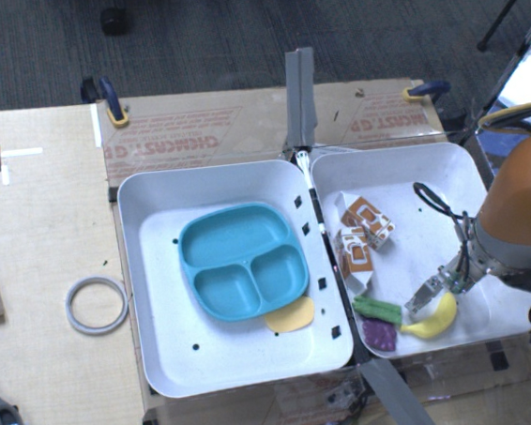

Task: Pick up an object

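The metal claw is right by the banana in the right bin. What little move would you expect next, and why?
Probably a short drop onto the banana, then a squeeze. The gripper sits at the banana's upper edge in the right bin, and nothing shows between its fingers, so the pick looks not yet made.

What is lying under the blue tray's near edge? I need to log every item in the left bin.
A flat yellow piece sticks out from under the blue tray; how far it runs beneath is covered.
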Available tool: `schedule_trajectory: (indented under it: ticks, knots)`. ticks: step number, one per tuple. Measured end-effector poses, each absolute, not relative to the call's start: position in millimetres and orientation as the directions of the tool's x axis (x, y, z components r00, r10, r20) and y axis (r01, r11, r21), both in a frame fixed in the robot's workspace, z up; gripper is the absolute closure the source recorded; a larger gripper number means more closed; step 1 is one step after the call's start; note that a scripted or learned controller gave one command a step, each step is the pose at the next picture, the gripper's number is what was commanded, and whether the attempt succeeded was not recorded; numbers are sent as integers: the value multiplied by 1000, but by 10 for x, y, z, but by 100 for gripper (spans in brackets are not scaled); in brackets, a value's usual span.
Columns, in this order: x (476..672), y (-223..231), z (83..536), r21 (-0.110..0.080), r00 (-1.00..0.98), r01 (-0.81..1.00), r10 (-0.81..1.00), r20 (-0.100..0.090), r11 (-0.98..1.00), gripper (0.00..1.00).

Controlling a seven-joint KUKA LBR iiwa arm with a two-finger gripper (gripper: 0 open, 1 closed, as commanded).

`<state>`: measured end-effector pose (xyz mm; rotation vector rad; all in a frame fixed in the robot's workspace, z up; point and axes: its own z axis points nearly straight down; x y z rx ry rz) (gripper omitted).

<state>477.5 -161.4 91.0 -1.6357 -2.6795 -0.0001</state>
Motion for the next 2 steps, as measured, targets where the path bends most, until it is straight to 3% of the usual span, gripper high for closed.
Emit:
schedule_trajectory:
  ticks: [1, 2]
  knots:
    - [4978, -1236, 913, -1, -313, 950, 950, 0, 313, 0]
    - [5436, -1014, 911, -2, -280, 960, 960, 0, 280, 0]
